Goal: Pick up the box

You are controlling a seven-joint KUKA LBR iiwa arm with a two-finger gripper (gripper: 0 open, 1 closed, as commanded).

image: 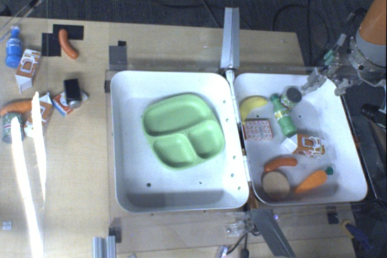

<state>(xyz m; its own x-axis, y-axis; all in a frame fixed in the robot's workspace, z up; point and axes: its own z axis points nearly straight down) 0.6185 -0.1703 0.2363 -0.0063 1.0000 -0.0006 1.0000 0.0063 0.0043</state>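
Note:
A small flat box [257, 129] with a red speckled top lies in the right bin [354, 148], close to its left wall and just below a yellow lemon [253, 105]. My gripper [326, 83] hovers over the bin's far right corner, well to the right of the box and apart from it. Its two fingers [313, 80] are spread open with nothing between them. The orange band of the arm shows at the right edge.
A green bottle [283, 116] lies between the box and the gripper. A white and orange carton [311, 145], a sausage [280, 162], a round bun [276, 183] and a carrot [313, 180] fill the bin's near half. The left bin [124, 148] holds a green divided tray [182, 130].

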